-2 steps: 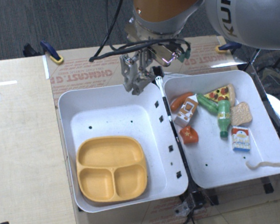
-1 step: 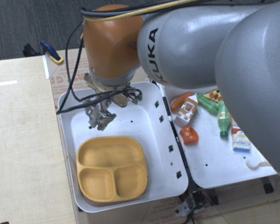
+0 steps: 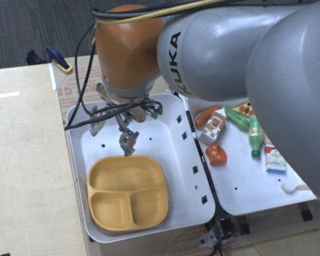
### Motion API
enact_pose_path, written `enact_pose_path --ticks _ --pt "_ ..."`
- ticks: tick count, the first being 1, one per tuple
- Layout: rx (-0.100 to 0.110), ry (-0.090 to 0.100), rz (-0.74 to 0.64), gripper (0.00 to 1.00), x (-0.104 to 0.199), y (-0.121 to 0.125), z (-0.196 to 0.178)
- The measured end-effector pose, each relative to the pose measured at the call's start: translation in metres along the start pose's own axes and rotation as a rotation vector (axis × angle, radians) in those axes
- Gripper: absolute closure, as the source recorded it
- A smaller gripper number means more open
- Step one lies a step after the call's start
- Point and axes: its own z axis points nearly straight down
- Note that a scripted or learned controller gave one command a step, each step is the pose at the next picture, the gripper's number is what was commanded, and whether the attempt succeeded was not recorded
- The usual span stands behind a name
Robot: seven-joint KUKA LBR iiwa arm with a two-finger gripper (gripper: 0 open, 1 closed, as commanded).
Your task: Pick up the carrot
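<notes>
In the left bin (image 3: 177, 169), the end effector (image 3: 129, 142) hangs just above the far rim of a yellow divided plate (image 3: 128, 192); whether its fingers are spread or pressed together cannot be told. The carrot (image 3: 206, 115) lies in the right bin (image 3: 246, 195), well apart from it, beside a small carton (image 3: 213, 127). The grey arm (image 3: 244, 53) reaches across from the right, orange band (image 3: 127, 43) over the left bin

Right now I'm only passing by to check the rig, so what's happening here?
A grey KUKA arm reaches in over the two white bins. Its gripper hangs over the left bin, just above a yellow divided tray, with nothing between its fingers. The carrot lies in the right bin among other toy foods, so it has not been picked up.
</notes>
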Motion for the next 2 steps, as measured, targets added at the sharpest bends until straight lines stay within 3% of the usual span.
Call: enact_pose_path --ticks 1,2 --pt "0.002 0.000 0.183 0.00 0.045 0.016 0.069" --pt "0.024 -0.050 0.107 0.00 0.071 0.043 0.058"
